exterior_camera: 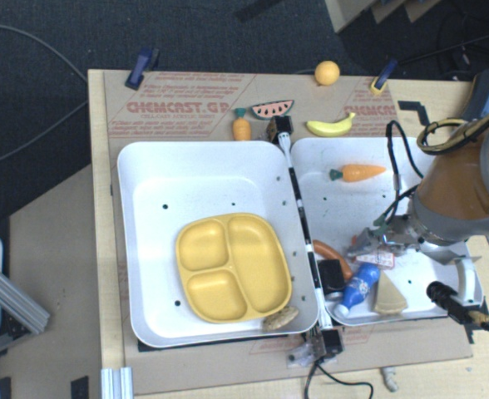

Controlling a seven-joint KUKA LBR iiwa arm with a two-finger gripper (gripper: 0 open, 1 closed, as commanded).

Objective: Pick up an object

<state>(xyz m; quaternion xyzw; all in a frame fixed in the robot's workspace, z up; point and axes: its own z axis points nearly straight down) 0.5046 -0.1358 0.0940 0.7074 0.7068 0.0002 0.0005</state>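
1. Grey arm with its orange band reaches into the right bin; the gripper sits low over the near part of that bin, and whether it is released or clenched cannot be told, since its tip is lost among clutter.
2. Candidate things lie crowded just below and beside the gripper: a blue bottle directly beneath it, a pale wedge to the bottle's right, a black block and an orange-red piece on the gripper's left.
3. Risk, as a judgement: with things this close together, a closing grasp may catch two at once, or nudge one aside and close on nothing.
4. Risk: the bottle lies tilted against its neighbours and looks rounded, so it may roll or slip out on lifting.
5. Risk: the black block and orange-red piece lie close to the bin wall, leaving little room there for the gripper to settle.
6. Farther behind the gripper, a carrot lies alone in the same bin, an easier target.
7. Well to the gripper's left, the other bin holds a yellow tray.
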